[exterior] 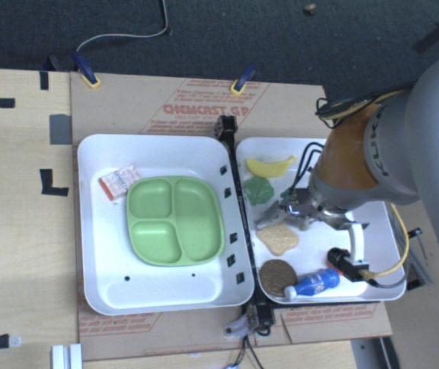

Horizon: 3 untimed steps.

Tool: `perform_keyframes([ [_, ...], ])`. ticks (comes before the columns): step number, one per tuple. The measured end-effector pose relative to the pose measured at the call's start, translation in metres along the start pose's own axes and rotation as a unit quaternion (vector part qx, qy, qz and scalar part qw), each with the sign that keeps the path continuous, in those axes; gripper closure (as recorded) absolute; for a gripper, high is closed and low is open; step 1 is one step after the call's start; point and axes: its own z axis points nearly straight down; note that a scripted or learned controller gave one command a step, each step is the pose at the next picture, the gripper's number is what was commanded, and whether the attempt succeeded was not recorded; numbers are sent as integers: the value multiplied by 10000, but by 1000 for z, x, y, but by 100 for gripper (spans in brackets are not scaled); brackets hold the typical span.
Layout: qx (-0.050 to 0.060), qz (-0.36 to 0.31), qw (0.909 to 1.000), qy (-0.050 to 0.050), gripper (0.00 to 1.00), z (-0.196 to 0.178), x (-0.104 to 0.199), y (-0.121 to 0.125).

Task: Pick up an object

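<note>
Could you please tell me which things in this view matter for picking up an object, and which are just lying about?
For the job:
gripper, low in the right bin
green item
tan piece
banana
brown disc
blue bottle

Just lying about:
green divided plate in the left bin
red-and-white packet
</note>
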Motion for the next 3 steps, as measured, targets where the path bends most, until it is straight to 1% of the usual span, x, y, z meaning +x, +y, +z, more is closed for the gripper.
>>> perform_keyframes([
  [1,1,-5,10000,-11,0,-99,51,75],
  [2,14,-6,10000,-12,0,-96,47,118],
  [3,21,1,10000,-11,0,-96,72,52],
])
